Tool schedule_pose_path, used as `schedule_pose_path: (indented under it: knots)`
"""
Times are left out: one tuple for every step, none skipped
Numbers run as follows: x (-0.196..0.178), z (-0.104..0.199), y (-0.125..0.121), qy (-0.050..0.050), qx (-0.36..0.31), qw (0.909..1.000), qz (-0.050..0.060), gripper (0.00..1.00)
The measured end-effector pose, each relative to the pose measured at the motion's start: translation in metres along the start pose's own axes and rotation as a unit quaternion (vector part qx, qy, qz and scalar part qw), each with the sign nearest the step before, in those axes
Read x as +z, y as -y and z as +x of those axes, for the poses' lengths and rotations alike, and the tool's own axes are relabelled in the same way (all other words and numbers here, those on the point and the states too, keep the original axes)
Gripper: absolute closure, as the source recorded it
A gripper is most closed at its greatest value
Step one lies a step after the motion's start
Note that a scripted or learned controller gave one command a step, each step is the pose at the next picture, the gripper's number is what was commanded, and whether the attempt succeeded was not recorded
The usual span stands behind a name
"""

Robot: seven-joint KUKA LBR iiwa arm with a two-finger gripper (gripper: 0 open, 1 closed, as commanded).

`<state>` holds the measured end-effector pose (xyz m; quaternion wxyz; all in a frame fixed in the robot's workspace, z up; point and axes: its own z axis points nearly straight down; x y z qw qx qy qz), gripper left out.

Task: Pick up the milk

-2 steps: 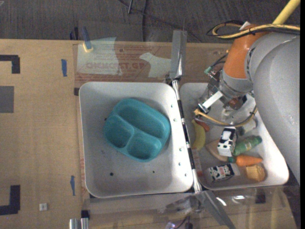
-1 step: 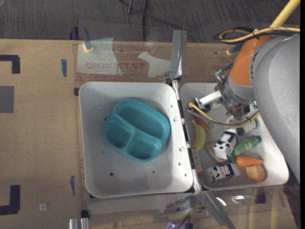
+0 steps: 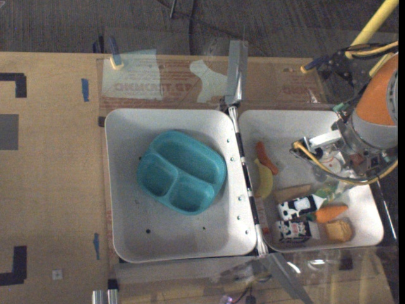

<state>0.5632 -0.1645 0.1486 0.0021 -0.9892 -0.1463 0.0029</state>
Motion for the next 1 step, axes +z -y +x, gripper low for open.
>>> schedule_pose_path:
  knots:
    - [0.0596,-0.0250,0.0670,-0.007,0.047,0.9988,-0.005,0.00]
